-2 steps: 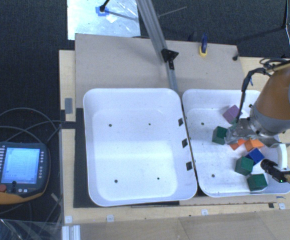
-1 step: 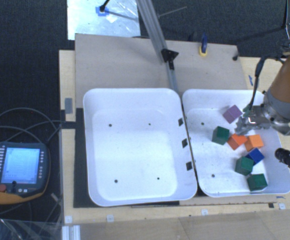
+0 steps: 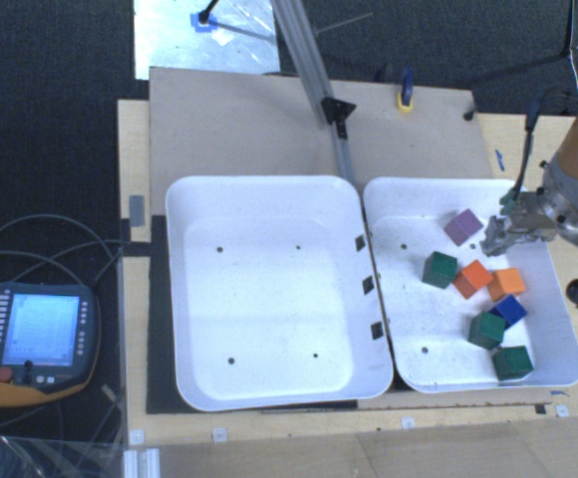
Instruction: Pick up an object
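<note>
Pendant lies at the frame's lower left beside the left bin. In the right bin the blocks cluster right of center: a green cube, purple cube, orange blocks, blue cube. My gripper hovers just right of the purple cube; whether my jaws are wide or narrow, I cannot tell.

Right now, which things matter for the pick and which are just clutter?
Job: gripper; right bin with the purple block, green block, orange blocks, blue block.
Clutter: left bin, teach pendant, its cables, clamp.
</note>
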Robot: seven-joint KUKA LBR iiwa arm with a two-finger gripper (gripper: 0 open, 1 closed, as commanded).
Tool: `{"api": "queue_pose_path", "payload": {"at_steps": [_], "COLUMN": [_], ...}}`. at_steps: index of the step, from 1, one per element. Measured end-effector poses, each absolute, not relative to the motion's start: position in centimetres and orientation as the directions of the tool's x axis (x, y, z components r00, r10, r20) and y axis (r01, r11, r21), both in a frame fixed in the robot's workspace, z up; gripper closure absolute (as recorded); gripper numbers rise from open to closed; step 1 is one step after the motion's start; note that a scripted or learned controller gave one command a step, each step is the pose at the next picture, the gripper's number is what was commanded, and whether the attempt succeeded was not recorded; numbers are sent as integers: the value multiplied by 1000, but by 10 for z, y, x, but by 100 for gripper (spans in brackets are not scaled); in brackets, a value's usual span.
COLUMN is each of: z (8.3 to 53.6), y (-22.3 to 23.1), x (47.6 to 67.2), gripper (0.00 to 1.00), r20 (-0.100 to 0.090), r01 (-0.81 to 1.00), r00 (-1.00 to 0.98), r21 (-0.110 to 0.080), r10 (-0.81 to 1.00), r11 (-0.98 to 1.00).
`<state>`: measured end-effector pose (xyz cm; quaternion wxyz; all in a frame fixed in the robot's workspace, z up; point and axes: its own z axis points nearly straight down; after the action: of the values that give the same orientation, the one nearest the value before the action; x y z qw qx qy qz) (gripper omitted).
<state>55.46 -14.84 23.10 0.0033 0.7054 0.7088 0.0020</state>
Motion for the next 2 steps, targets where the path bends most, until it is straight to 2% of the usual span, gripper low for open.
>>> {"api": "queue_pose_path", "payload": {"at_steps": [1,2], "z": [240,229], "y": [-88,-30], "x": [558,563], "gripper": [100,100], "r20": [2,3], "r01": [1000,1000], "r00": [-12,-11], "r21": [4,1], "r10": [1000,1000], "r11": [12,11]}}
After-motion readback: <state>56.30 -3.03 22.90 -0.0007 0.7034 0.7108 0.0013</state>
